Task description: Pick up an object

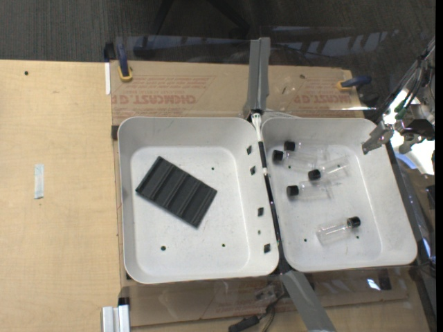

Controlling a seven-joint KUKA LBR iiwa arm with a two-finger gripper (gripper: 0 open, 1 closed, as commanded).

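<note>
A dark ribbed rectangular block (pixel 176 191) lies at a slant in the left bin (pixel 131 254). Several clear vials with black caps lie in the right bin (pixel 394 247): one near the front (pixel 338 229), one in the middle (pixel 324 171), and small ones toward the divider (pixel 292 191) (pixel 278 155) (pixel 289 145). My gripper (pixel 377 139) hangs over the right bin's far right corner, apart from all the vials. Nothing shows in its grasp.
A grey metal divider post (pixel 258 75) stands between the bins at the back. Brown cardboard (pixel 180 92) lies behind them, with clamps at both back corners. A wooden tabletop (pixel 55 185) spreads to the left.
</note>
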